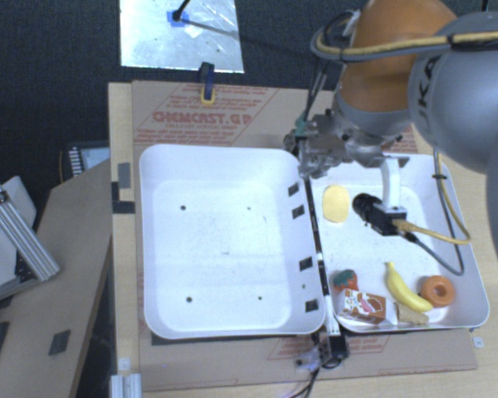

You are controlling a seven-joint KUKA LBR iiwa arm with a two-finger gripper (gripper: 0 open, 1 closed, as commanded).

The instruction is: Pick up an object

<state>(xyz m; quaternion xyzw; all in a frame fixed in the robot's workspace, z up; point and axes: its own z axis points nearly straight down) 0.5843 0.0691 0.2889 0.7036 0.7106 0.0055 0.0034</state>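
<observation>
A pale yellow lemon (336,203) was seen near the middle of the right bin (458,222). A yellow banana (402,288), an orange ring (437,290) and a small red-and-white packet (362,305) were grouped along its near edge.

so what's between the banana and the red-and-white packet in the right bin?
Camera view: nothing sits between the banana and the packet; bare white floor of the right bin shows in the gap, with a small tan piece just below it.
</observation>
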